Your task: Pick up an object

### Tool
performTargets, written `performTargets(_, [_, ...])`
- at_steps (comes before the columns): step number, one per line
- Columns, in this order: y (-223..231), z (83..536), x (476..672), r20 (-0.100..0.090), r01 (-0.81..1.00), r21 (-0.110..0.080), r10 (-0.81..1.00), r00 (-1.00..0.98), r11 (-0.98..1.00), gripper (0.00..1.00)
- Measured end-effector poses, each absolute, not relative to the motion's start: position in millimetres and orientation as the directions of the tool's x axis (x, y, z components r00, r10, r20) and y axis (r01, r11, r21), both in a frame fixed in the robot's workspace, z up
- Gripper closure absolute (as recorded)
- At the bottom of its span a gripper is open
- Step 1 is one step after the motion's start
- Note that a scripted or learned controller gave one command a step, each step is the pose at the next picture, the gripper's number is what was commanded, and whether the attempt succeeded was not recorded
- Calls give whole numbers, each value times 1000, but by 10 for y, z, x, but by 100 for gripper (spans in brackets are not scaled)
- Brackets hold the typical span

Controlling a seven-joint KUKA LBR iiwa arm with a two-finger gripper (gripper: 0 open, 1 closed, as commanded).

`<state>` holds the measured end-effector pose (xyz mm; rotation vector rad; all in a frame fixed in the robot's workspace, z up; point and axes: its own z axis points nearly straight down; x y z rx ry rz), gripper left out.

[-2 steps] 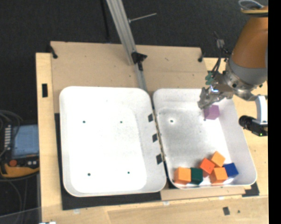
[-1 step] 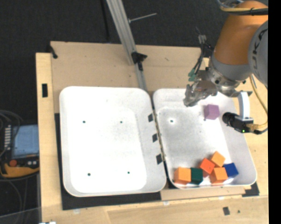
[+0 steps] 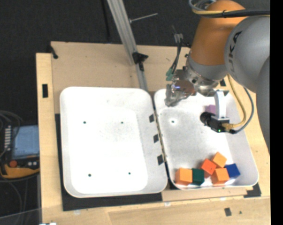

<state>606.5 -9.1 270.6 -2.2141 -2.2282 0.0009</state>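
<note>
Here the arm (image 3: 225, 36) reaches in from 3 o'clock, its orange band above the wrist, and the gripper (image 3: 173, 97) hangs over the right bin (image 3: 188, 139) at that bin's 11 o'clock corner, close to the divide with the left bin (image 3: 106, 139). Whether it is released or clenched I cannot tell; nothing shows in its grip. The blocks lie well apart from it, bunched at the right bin's 6 o'clock edge: an orange block (image 3: 184, 176) touching a green block (image 3: 198, 176), three more orange ones (image 3: 209, 166) (image 3: 219, 159) (image 3: 220, 175) just beside, and a blue block (image 3: 232, 170) at the 3 o'clock end of the cluster. A small purple piece (image 3: 210, 109) sits near the wrist.
</note>
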Motion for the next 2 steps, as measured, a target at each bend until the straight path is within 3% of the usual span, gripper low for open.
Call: performTargets(2, [887, 2525, 6283, 0, 1000, 2, 1000, -7, 7, 100])
